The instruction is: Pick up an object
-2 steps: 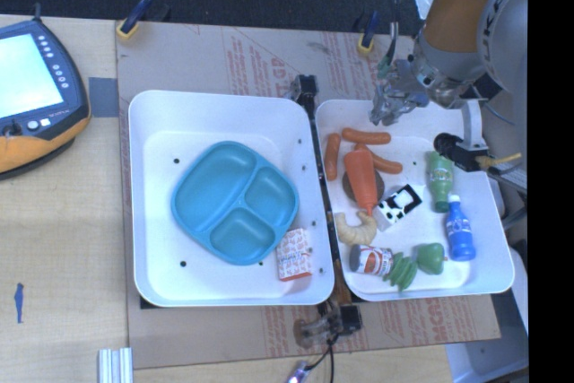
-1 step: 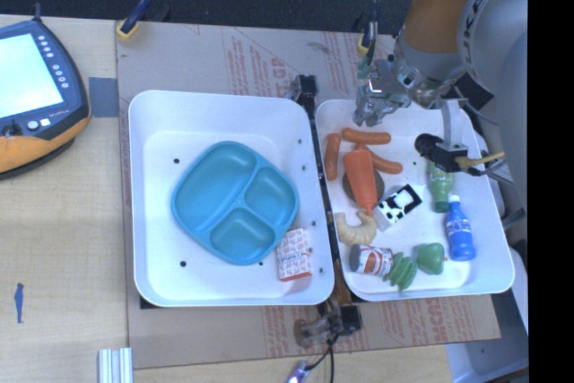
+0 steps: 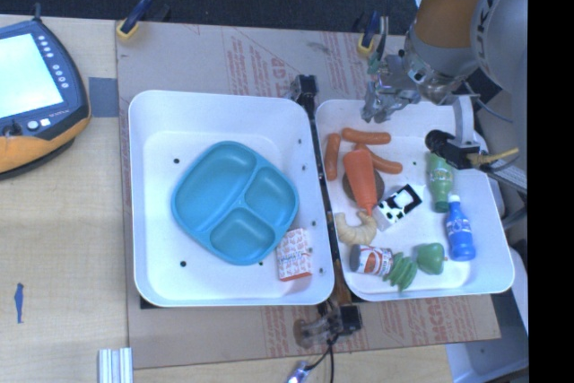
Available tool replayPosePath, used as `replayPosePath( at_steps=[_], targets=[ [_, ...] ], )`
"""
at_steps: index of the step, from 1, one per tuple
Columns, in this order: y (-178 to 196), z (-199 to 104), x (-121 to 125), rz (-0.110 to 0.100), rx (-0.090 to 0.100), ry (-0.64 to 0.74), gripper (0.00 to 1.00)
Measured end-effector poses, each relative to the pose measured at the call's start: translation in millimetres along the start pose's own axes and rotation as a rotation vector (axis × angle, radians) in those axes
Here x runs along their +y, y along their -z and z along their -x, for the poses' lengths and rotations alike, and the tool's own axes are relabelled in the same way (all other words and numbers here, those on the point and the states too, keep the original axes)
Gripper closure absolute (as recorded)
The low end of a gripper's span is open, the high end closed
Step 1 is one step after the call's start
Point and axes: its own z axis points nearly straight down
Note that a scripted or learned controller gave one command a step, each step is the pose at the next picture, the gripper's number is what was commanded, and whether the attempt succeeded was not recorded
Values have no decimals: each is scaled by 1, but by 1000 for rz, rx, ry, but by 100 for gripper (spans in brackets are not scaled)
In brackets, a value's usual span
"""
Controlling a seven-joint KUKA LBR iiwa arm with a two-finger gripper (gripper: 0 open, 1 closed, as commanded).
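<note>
Wooden tabletop (image 3: 63, 229) carrying two bins; gripper (image 3: 378, 108) hovering over right bin (image 3: 489, 282) far edge, finger state unclear, orange carrot (image 3: 361, 178) lying just below it, apart

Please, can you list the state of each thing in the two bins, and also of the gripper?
Gripper: above the right bin's far edge, nothing between its fingers.
Blue plate: flat in the left bin, compartments bare.
Red-white packet: beside the plate.
Carrot: lying in the right bin.
Blue bottle: lying down.

Arm (image 3: 466, 4) reaching in from right, pincer (image 3: 381, 108) pointing down.
</note>
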Motion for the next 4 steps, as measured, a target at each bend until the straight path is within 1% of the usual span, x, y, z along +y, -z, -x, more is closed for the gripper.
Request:
replayPosePath(
  at_steps=[1, 2, 3, 4],
  targets=[
    [-17, -12, 4, -4, 0, 2, 100],
    [7, -6, 4, 0, 0, 0, 100],
    [-17, -1, 4, -3, -1, 1, 100],
    [-17, 1, 4, -2, -1, 0, 100]
  ],
)
